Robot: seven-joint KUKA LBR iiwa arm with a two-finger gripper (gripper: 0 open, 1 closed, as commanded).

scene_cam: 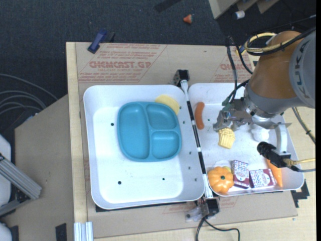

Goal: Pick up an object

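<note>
We see the pincer (226, 122) low in the right bin (210, 95), just above the corn (226, 138); whether it is spread, we cannot tell.

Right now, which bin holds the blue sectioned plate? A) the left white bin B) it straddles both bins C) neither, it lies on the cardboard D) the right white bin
A: the blue three-section plastic plate lies flat inside the left shallow white bin, beside a yellow round object at the bin's far edge, well short of the divider to the right shallow white bin.
</note>
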